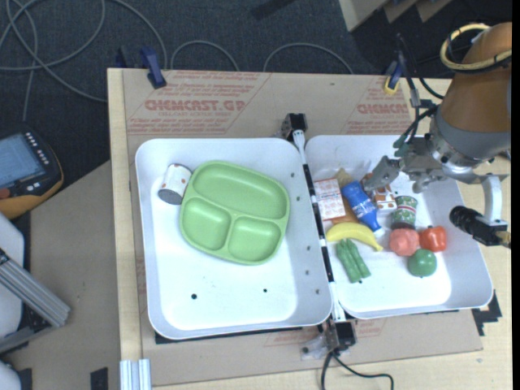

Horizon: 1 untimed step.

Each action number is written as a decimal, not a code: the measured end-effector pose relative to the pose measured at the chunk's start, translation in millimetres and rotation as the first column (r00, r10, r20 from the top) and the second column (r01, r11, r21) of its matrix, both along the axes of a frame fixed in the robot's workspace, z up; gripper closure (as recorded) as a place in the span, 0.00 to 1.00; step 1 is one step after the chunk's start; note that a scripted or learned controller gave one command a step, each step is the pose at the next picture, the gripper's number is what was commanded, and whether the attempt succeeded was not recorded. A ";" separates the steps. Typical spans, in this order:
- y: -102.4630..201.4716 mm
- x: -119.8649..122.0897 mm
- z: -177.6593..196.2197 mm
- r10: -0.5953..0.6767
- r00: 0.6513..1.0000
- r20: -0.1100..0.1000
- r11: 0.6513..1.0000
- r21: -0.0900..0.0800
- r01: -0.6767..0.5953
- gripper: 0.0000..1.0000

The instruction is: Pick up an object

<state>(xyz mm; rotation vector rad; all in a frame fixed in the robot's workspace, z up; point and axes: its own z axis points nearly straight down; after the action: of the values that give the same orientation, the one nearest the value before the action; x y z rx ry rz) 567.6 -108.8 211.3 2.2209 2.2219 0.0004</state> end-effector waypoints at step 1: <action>13.1 16.6 -90.9 0.000 1.000 0.003 1.000 0.000 0.000 0.00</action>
<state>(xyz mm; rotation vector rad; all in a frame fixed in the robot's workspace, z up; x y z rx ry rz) 584.2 -95.7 120.3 2.2192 2.2198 0.0038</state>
